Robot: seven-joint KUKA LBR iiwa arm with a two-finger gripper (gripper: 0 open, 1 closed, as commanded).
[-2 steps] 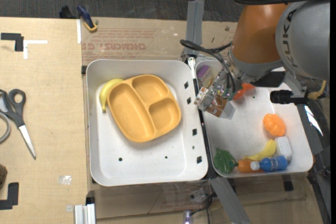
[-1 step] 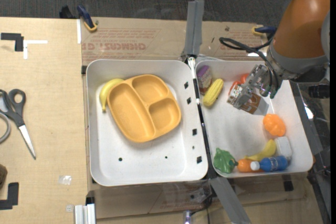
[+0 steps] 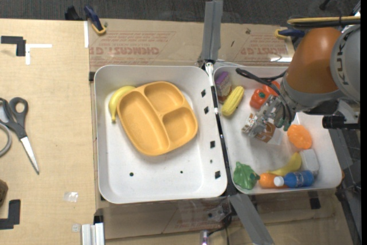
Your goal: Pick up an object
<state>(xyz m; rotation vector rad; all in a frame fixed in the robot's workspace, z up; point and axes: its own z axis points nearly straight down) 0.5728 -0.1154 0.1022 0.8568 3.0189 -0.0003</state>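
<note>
Two smooth white plastic bins [image 3: 114, 181] sit on a pale wood-grain tabletop [image 3: 46, 123]. The left bin holds a matt orange plastic divided plate [image 3: 157, 117] and a glossy yellow plastic banana [image 3: 117, 100]. Brown cardboard [image 3: 149, 43] lies behind. Metal-bladed scissors [image 3: 23, 132] have grey plastic handles. The arm's orange band [image 3: 312, 60] looks glossy.

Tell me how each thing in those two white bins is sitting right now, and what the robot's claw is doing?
Divided yellow plate: flat, right way up, in the left bin.
Banana: lying against the plate's far-left rim.
Corn cob: lying in the right bin.
Green toy: resting in the near-left corner.
Blue bottle: on its side by the near wall.
Orange ball: resting loose.
Gripper: lowered into the right bin.
</note>
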